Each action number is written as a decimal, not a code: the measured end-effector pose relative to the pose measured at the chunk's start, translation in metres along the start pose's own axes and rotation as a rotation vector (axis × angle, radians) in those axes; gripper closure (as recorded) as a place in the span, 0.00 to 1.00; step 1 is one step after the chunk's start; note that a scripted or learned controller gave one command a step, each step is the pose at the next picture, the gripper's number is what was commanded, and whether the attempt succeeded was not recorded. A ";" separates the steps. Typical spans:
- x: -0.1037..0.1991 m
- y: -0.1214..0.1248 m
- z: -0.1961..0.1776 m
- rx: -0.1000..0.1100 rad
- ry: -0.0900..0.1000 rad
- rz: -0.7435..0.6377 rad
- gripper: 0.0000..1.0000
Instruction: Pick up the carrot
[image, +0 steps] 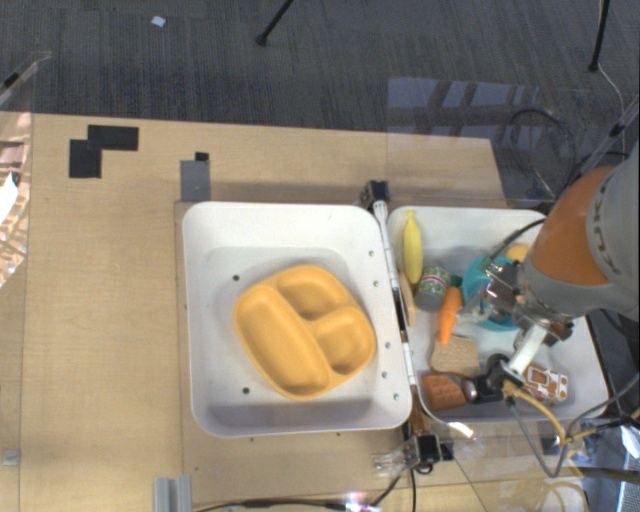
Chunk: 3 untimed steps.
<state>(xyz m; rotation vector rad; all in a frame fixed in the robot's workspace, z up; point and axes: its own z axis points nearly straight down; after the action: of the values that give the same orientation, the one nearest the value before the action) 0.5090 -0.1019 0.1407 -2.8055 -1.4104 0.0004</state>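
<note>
KUKA arm's two-finger gripper (497, 292) hovers low over the shallow white bin (590, 345) nearer the arm, the pickup not yet made; the slender orange carrot (448, 312) lies flat on the bin floor just beside the jaws, on the side away from the arm; nothing can be seen gripped, and whether the jaws stand wide or narrow cannot be told from above. The approach looks largely done; closing on the carrot and lifting it remain. Beyond the carrot from the jaws rest a small round metal can (432, 287) and a yellow plastic banana (411, 250); a teal plastic piece (477, 272) sits partly under the gripper; toward the camera lie a tan square cracker (455, 355), a brown oblong item (440, 388) and a small red-and-white packet (548, 382). The farther white bin (210, 300), well apart from the jaws, holds a yellow three-compartment plate (300, 328).
</note>
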 end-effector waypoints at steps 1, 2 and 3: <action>0.089 0.010 -0.058 -0.004 0.008 0.160 0.00; 0.017 0.021 0.019 -0.008 0.000 0.204 0.00; 0.092 -0.024 -0.045 0.000 0.005 0.421 0.00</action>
<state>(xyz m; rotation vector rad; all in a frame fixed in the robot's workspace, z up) 0.5450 -0.0140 0.1855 -3.0366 -0.7921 -0.0064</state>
